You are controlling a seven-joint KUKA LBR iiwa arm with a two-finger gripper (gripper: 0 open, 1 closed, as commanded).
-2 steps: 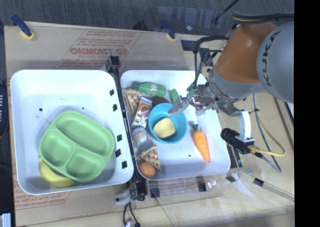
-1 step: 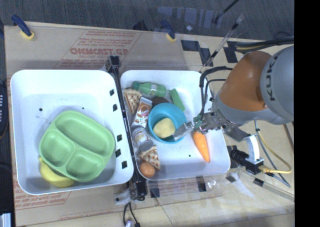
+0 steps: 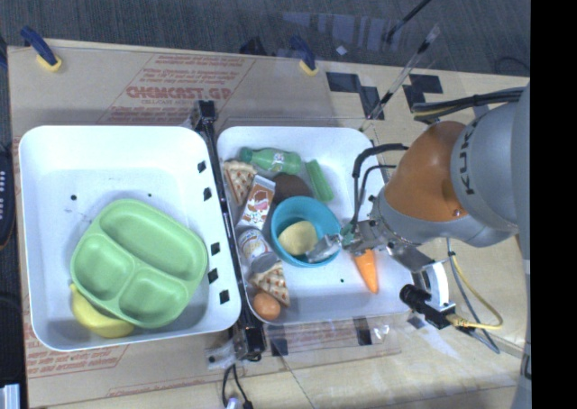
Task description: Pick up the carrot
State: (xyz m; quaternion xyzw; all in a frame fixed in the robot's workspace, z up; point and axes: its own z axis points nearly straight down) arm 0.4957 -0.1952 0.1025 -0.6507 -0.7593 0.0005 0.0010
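My arm (image 3: 451, 182) reaches in from the right over the right bin (image 3: 383, 304), wrist low at the carrot's top end. The carrot (image 3: 366, 270) lies on the bin floor just right of the blue bowl (image 3: 305, 229), fat end up under the gripper (image 3: 350, 240), tip pointing toward the near wall. That spot is open floor, so I judge it's the easiest approach, clear of the clutter on the left side: pizza slices (image 3: 239, 180), can (image 3: 255, 243), green bottle (image 3: 275, 161). The bowl is close though, holds a yellowish ball (image 3: 297, 236), and something metallic sits at its rim right by my tool, so a bump is a risk. Tool state: can't tell, wrist covers it, and whether it has the carrot isn't clear. Left bin (image 3: 41, 150) has a green tray (image 3: 140, 260) over something yellow, not relevant.
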